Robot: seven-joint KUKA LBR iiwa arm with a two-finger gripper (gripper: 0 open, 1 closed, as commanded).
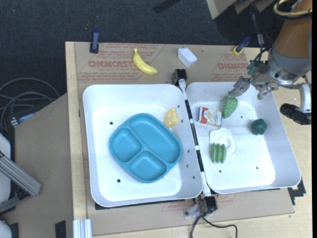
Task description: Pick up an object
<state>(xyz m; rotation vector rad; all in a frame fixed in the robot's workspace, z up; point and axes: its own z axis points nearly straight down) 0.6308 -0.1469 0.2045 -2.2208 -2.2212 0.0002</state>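
Bins sat side by side on the bench, and we found the gripper (pixel 252 86) at the upper right of the frame, over the far rim of the right bin (pixel 277 167). Its fingers stood spread wide with nothing between them. One finger (pixel 239 88) hung just above a green berry (pixel 229 106), but we could not tell whether they touched.

In the right bin we also saw a small carton (pixel 208 116) left of the berry, a dark green ball (pixel 258 127) toward the right wall, and a white cup (pixel 221 137) touching a green pod (pixel 218 152) near the middle.

The left bin (pixel 99 182) held a blue tray (pixel 144 147) with a yellow piece (pixel 171 117) at its upper right edge.

Beyond the bins, on the bench (pixel 79 63), lay a banana (pixel 143 63), a white block (pixel 187 57) and a blue marker (pixel 94 39).
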